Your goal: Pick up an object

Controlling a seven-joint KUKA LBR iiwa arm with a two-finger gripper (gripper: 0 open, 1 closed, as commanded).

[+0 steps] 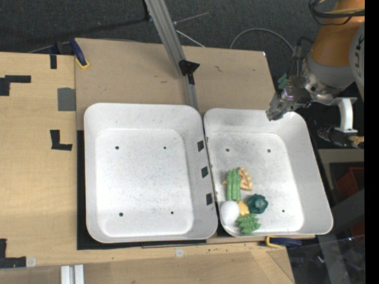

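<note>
The tabletop (136,70) lay broad and tan beneath me, carrying two shallow white bins side by side. The left bin (142,170) sat next to the right bin (266,170), their inner rims touching. My arm (334,46) reached in from the right, grey and orange, bent down toward the right bin's far right corner. My hand (276,112) hung at that corner's rim, dark and small; I could not tell how it was set, and nothing showed in it. The objects clustered in the right bin's near left part, well apart from my hand: a long green piece (234,185), a dark teal round thing (257,204), a white ball (229,210), and a small green lump (249,223). I could read no writing.
</note>
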